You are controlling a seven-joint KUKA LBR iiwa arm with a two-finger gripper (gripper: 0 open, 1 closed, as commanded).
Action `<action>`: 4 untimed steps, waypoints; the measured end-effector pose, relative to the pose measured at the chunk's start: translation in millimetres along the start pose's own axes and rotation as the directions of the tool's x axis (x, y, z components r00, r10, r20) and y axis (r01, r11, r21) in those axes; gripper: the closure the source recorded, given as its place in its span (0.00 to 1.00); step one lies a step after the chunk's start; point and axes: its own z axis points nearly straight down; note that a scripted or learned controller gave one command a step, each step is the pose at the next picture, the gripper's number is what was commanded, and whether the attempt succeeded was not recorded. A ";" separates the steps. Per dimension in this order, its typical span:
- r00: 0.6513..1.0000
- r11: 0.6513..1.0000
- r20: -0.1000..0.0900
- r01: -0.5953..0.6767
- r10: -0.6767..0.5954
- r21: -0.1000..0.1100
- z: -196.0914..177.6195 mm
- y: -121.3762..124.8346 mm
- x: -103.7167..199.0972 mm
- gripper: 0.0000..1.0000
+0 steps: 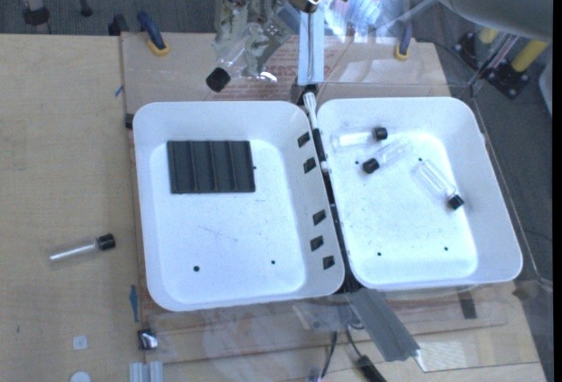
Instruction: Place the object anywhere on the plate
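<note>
A dark ribbed plate (211, 167) lies flat in the left bin (158, 275), toward its far left. My gripper (246, 62) hangs beyond the far rim of that bin, over the bench. It is shut on a clear vial with a black cap (218, 78), which sits tilted between the fingers with its cap pointing down and to the left. The gripper and vial are well behind the plate, not over it.
The right bin (492, 257) holds three more clear black-capped vials (436, 181). Another vial (81, 248) lies on the wooden table left of the bins. Black clips (318, 218) line the ridge between the bins. Clamps and cables crowd the bench's far edge.
</note>
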 end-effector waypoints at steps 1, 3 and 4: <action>0.969 0.969 0.000 0.246 -0.246 -0.001 0.1 -14.3 -3.6 1.00; 0.998 0.998 -0.006 -0.070 0.070 -0.001 128.2 -8.7 -7.4 1.00; 0.828 0.828 0.000 0.561 -0.561 -0.002 90.8 -21.4 4.1 1.00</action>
